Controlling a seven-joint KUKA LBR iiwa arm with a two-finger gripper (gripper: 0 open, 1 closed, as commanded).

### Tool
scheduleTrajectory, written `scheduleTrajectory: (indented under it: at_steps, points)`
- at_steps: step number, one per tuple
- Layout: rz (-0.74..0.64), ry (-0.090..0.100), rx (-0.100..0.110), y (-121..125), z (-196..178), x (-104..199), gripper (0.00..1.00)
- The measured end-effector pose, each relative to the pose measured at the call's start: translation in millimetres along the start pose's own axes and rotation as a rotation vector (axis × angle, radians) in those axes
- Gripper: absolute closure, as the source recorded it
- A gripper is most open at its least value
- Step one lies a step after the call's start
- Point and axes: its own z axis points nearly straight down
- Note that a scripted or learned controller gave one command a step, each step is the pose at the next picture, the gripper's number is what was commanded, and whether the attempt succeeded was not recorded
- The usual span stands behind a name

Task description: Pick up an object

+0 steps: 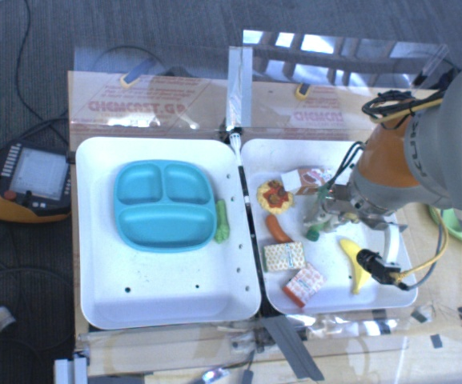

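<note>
gripper (320, 214): low in right bin (375, 298) middle, over small green piece (313, 233); likely the grasp target
fingers: can't tell
banana (352, 261): near bin's front-right corner, untouched
blue tray (165, 204): left bin

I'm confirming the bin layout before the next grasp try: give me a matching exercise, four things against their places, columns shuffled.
Things:
1. blue tray
2. banana
3. pizza slice
4. green pickle

Places:
A. right bin, upper left part
B. left bin, lying beside the divided tray's right edge
C. left bin, in the middle
D. right bin, lower right, just below the hand

Pairs: 1-C, 2-D, 3-A, 4-B
</note>
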Motion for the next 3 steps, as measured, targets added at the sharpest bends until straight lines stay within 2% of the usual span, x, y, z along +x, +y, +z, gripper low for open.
scheduleTrajectory:
  at_steps: [1, 2, 3]
  points:
    - [0.000, 0.000, 0.000, 0.0, 0.0, 0.0, 0.00]
    - [-0.001, 0.001, 0.004, -1.0, -7.6, 0.6, 1.00]
    - [-0.146, 0.001, 0.015, -14.5, -108.4, -15.8, 1.00]
